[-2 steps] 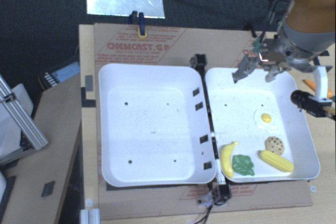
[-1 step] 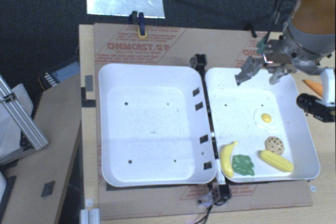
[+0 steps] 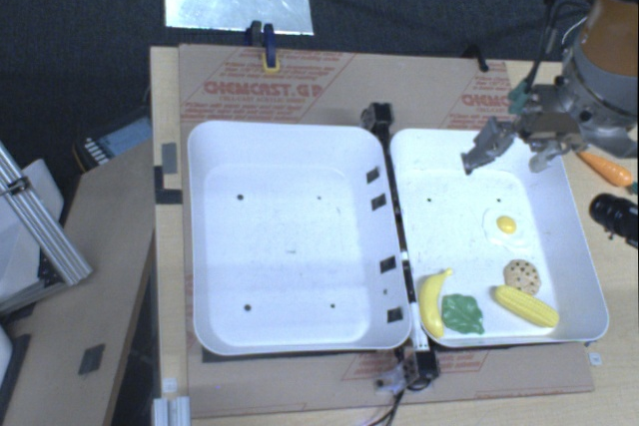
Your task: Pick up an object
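The brown board (image 3: pixel 300 80) under the bins carries red print. Behind the left bin it reads roughly "CHEMCAST GP". The same red wording repeats behind the right bin and along the front edge, too small to read.

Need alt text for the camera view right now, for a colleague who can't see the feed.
The gripper hangs open above the far side of the right bin, holding nothing. Near that bin's front lie a fried egg, cookie, corn cob, banana and green leaf.
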Controlling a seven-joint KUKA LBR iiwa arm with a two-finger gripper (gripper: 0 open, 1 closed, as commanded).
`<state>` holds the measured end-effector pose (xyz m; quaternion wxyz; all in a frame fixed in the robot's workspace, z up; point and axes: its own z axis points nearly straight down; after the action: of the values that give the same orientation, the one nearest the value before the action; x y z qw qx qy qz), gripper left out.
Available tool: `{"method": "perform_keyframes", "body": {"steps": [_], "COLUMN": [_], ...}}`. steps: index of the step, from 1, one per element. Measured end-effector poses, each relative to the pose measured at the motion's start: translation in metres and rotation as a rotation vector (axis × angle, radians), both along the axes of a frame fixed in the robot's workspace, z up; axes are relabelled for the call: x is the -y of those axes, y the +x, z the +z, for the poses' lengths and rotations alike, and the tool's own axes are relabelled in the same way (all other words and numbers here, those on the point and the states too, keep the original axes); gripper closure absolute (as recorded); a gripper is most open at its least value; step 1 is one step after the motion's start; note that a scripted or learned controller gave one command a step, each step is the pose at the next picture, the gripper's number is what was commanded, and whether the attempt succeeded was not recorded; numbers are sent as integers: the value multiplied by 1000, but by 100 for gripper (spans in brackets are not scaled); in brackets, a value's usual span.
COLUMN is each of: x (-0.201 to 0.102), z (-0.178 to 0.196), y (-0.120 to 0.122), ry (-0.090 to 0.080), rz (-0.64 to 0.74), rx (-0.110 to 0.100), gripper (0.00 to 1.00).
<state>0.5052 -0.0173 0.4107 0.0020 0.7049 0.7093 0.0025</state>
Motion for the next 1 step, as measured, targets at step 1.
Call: {"method": "perform_keyframes", "body": {"steps": [1], "x": [-19], "z": [64], "y": [-19], "ry": [1], "rz": [1], "rx": [3], "gripper": [0]}}
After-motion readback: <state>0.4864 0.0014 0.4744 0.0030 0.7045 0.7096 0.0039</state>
